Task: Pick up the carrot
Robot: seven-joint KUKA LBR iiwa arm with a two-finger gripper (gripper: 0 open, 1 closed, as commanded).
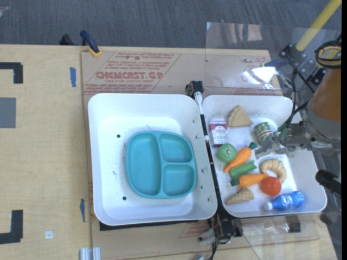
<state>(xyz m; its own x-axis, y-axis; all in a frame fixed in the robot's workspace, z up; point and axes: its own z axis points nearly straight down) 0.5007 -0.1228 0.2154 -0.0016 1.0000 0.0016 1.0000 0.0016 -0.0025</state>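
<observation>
Orange carrot lies slanted among toy foods in the right bin, just left of my gripper, poised low for the pick, jaws' spread I cannot tell.

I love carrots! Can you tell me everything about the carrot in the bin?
The carrot is a small orange toy, plastic-looking, with a green end at its upper right. It lies slanted in the right bin, among other toy foods. Its lower tip sits beside the green apple and a green vegetable lies just below it.
</observation>
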